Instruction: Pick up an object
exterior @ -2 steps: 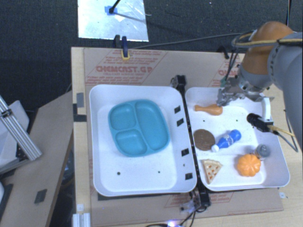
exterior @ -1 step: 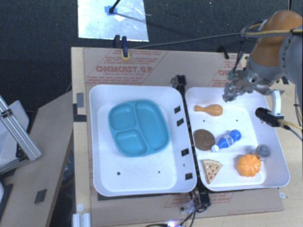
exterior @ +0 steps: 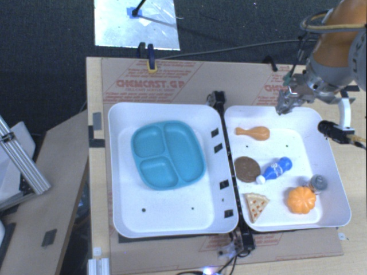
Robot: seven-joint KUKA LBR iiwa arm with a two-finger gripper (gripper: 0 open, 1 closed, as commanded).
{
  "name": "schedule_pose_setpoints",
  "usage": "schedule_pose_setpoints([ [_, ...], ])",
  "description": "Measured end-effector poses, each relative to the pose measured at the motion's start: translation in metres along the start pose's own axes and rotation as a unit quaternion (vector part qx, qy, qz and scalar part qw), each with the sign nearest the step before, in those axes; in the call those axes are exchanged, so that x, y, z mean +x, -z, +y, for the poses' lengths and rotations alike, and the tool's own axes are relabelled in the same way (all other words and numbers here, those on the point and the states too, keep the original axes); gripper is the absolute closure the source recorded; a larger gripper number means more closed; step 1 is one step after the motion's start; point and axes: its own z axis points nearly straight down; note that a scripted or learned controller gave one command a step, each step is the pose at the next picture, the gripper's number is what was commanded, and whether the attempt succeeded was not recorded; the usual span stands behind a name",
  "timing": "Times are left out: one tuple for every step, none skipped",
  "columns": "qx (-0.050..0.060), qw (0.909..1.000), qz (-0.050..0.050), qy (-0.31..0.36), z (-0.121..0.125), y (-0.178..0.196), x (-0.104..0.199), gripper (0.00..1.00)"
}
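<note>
Camera view: the gripper (exterior: 285, 106) is seen above the right bin's (exterior: 335, 153) far rim. Whether its fingers are apart cannot be told. A drumstick (exterior: 253, 132) lies nearby.

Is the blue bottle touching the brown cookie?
Cannot tell. In the camera view the blue bottle's white cap sits right at the brown cookie's edge, with no clear gap and no plain contact.

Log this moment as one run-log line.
gripper: above right white bin's far rim | nothing seen held | toy chicken drumstick, blue bottle, orange pumpkin in bin | left bin: blue divided plate
</note>
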Motion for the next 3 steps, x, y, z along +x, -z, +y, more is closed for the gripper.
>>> schedule_pose_setpoints([
  [0.000, 1.0000, 0.000, 0.000, 0.002, 0.044, 0.000, 1.00],
  [0.002, 1.0000, 0.001, 0.002, -0.015, 0.049, 0.052, 1.00],
  [0.003, 1.0000, 0.001, 0.001, -0.021, 0.038, 0.097, 1.00],
])
